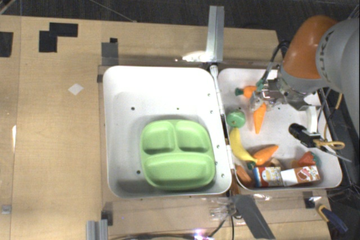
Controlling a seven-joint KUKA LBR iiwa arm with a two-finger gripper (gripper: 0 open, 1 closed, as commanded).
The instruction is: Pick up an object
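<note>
Orange carrot just beside the hand, top end against it; hand's grip state unclear.

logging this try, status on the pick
Pincer low over right bin. Carrot at its tip, hold unconfirmed. Banana and green disc close by, not blocking.

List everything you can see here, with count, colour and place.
bins: two, white, side by side on the bench
tray: one, green, in the view's left bin
carrot: one, orange, right bin, right beside the gripper
small orange item: one, right bin, far end
round item: one, green, right bin, by the dividing wall
banana: one, yellow, right bin, by the dividing wall
orange item: one, beside the banana
carton: one, red and white, right bin, near edge
arm: one, grey with orange band, from the right
gripper: one, over the right bin
</note>
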